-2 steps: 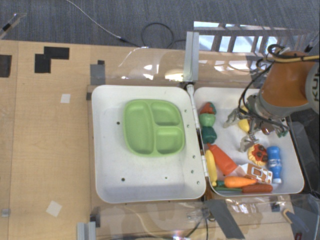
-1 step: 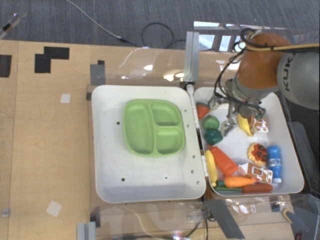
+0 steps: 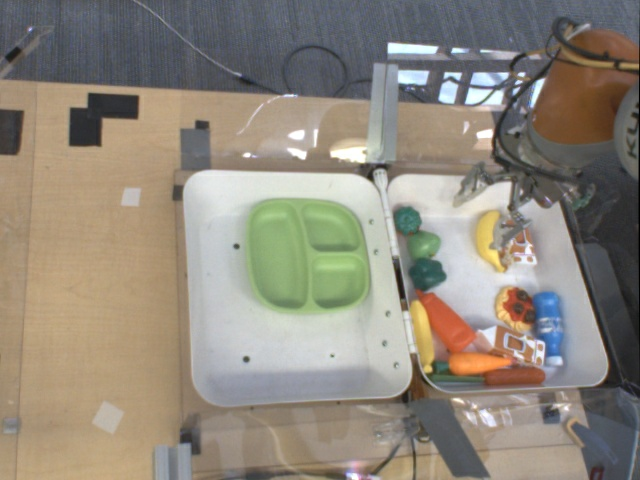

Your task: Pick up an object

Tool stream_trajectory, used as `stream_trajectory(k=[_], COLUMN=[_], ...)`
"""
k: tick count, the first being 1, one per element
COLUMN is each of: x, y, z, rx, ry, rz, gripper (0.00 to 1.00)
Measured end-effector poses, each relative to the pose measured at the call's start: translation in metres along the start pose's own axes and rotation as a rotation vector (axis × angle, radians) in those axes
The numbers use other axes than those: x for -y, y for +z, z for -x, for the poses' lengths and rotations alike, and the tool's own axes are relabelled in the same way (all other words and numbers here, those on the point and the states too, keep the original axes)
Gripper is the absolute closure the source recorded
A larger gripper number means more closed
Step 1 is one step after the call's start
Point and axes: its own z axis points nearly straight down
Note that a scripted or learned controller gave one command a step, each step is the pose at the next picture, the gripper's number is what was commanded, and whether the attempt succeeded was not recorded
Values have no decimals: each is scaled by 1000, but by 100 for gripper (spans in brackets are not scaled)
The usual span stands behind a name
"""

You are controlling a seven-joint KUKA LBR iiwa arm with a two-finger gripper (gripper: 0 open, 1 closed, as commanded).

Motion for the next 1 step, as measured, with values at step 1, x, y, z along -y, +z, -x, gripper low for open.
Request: stream_trajectory(k=[1], x=[7], y=[50], z=[-32], rx=[-2], ry=[-116], rz=[3], gripper=[0])
